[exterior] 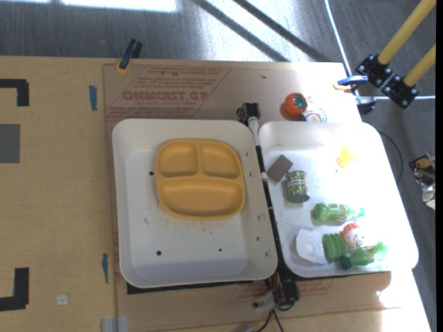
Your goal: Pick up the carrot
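Bench (48,185) is tan board w/ a cardboard sheet (173,92) on top, red print on it, blue tape bits at its left edge. Black tape marks sit at the far left of the bench. Grey carpet floor (263,12) beyond, w/ bright sunlight patches and long shadows. Yellow poles w/ black clamps (387,78) stand at upper right. A small blue-and-yellow clip (129,54) lies at the cardboard's far edge.

Two white bins side by side. The left bin (135,206) holds a yellow 3-compartment plate (201,178), approx centred, a bit toward the far side. The right bin (387,185) holds the small stuff: grey block (279,167), green can (297,185) just beside it, yellow scrap (345,158), green bottle (336,213) lying on its side. A red tomato-like toy (294,104) sits on the bench outside the bins, just past the right bin's far rim.

Carrot (352,234): probably the orange-red piece in the cluster at the right bin's near corner, packed among a white item (309,246), a ribbed green piece (333,246) and a green piece w/ a yellowish tip (367,254). It's too small to be sure which one it is.

Gripper: can't tell its state, nor how it stands relative to the carrot. Nothing touches the cluster.
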`<state>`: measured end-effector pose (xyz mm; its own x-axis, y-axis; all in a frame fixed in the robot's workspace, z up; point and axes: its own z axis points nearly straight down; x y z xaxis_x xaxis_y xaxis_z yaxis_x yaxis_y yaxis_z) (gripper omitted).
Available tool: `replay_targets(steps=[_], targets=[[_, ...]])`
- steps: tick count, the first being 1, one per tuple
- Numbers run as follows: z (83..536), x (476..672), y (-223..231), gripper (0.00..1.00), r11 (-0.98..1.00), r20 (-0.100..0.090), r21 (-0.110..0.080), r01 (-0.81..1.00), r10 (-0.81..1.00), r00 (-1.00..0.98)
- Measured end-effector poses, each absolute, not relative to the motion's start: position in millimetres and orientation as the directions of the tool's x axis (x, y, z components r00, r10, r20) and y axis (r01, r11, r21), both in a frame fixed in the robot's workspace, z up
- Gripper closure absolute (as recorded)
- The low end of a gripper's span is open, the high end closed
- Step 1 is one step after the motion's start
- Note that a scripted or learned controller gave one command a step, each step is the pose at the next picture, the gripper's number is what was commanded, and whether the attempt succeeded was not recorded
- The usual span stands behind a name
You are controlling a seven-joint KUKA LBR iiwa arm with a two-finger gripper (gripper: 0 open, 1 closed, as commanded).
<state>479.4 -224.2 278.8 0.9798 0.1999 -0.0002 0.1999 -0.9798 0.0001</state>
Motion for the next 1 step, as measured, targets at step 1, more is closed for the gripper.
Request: replay_targets(steps=[1], targets=[[247.3, 479.0, -223.2, 1.0, -0.98, -0.003, -0.004, 0.199, 0.199, 0.98]])
